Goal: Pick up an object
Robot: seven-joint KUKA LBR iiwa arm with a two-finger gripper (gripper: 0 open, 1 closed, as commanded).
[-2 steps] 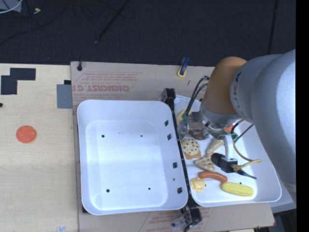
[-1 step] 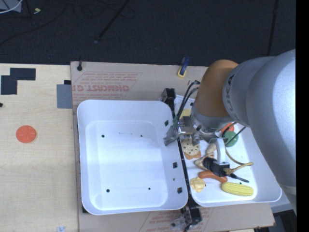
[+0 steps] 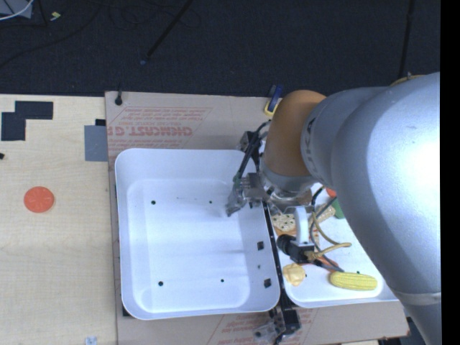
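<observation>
My gripper [image 3: 236,201] hangs over the right side of the left white bin [image 3: 136,171], close to the wall it shares with the right bin [image 3: 316,298]. I see nothing between its tips. In the right bin lie a yellow corn cob [image 3: 353,281], a small yellow piece [image 3: 293,273], a tan waffle-like piece [image 3: 284,223] and a thin orange-red thing [image 3: 328,262]. The big grey arm hides most of that bin.
Both bins rest on a cardboard sheet [image 3: 165,121]. An orange disc [image 3: 39,200] and dark flat shapes [image 3: 94,141] lie on the wooden bench to the left. The arm's bulk covers the right side of the view.
</observation>
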